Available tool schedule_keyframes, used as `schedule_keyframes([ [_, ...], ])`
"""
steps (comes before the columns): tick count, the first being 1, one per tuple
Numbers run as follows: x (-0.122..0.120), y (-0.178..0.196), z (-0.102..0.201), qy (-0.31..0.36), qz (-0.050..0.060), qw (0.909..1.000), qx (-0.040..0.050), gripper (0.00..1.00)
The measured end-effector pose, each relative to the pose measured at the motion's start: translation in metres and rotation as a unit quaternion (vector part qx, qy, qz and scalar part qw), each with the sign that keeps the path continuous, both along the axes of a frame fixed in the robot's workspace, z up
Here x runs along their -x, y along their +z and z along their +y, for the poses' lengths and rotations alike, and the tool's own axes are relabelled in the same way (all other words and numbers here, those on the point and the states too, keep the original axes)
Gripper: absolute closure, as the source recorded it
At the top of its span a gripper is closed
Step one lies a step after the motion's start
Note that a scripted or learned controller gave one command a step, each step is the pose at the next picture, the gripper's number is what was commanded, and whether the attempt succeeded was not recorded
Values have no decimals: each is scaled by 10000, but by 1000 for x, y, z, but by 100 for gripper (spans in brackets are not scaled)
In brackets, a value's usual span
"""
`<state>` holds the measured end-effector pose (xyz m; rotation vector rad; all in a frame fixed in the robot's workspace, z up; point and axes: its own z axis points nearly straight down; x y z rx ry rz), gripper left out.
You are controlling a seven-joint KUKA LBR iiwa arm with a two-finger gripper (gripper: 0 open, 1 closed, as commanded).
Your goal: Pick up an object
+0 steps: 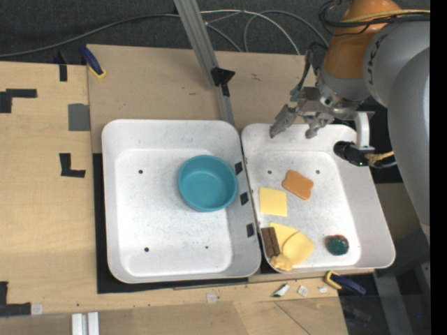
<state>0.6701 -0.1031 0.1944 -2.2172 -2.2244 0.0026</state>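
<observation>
camera view | gripper spread wide, holding nothing, over right bin far edge | orange piece nearest, mid-bin, yellow square just beside | risk: flat pieces lie low, fingers may close above them or clip the rim

tan wooden bench bearing black tape marks | grey metal pole slanting up from behind bins | black cables trailing across dark floor | blue-yellow clamps at bench edges
</observation>
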Motion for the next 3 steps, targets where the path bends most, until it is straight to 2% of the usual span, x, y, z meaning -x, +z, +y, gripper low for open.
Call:
schedule_keyframes([
  [1,0,0,0,-1,1,10000,2,0],
  [2,-7,-56,-5,-4,26,10000,1,0],
  [3,-6,-109,-4,-1,4,10000,7,0],
])
